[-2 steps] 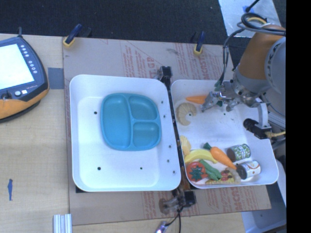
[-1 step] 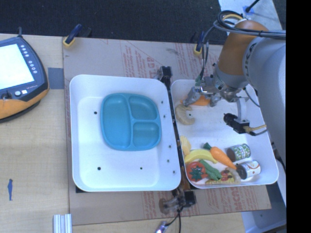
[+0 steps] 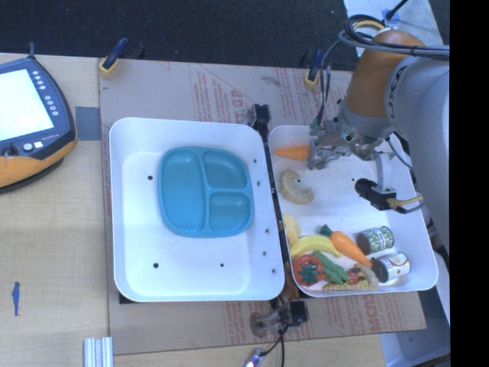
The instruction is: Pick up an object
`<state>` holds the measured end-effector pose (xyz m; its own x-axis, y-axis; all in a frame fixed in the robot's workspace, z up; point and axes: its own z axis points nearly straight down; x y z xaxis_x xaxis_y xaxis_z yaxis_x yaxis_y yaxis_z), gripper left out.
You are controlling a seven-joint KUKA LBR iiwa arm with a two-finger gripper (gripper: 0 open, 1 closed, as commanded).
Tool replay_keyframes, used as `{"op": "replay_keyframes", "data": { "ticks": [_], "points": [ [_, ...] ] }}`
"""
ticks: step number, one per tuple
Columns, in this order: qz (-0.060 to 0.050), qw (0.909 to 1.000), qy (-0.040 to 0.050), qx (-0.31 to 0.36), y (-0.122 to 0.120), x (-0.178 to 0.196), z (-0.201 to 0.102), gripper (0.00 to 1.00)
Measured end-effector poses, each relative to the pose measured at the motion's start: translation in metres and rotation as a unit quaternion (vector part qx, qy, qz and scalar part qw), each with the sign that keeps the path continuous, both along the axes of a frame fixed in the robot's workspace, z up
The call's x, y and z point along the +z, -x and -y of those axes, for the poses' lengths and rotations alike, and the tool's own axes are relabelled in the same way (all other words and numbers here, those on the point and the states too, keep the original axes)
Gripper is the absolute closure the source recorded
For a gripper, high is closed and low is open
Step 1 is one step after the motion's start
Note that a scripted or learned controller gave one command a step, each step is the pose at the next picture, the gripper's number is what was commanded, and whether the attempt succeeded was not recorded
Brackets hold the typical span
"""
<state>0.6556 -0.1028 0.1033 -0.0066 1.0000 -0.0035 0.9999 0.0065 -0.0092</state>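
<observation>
My gripper [image 3: 324, 153] hangs low over the far left part of the right bin [image 3: 344, 186]. An orange carrot-shaped piece [image 3: 292, 153] lies just to its left, its right end touching or tucked under the gripper tip. A beige pastry-like piece [image 3: 296, 188] lies a little nearer, apart from the gripper. At the bin's near end sits a heap: a yellow banana [image 3: 309, 245], a second carrot [image 3: 350, 247], a green-labelled can [image 3: 376, 240], a white and red can [image 3: 394, 266] and red and green toy food [image 3: 319, 271].
The left bin [image 3: 130, 228] holds a blue divided plate [image 3: 206, 190]. A tablet in an orange case [image 3: 30, 121] lies on the bench at the far left. Clamps sit at the board's far edge [image 3: 113, 56]. The arm's grey body [image 3: 412, 113] covers the right bin's far right.
</observation>
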Motion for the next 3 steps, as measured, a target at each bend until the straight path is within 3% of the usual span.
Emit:
{"op": "replay_keyframes", "data": {
  "ticks": [1, 2, 3],
  "points": [
    [0.004, 1.0, -0.0018, -0.001, -0.001, 0.09, -0.003, 1.0],
    [0.003, 1.0, -0.0019, -0.001, -0.001, 0.089, -0.003, 0.0],
    [0.002, 1.0, -0.0013, 0.0, 0.0, -0.012, -0.005, 0.0]
  ]
}}
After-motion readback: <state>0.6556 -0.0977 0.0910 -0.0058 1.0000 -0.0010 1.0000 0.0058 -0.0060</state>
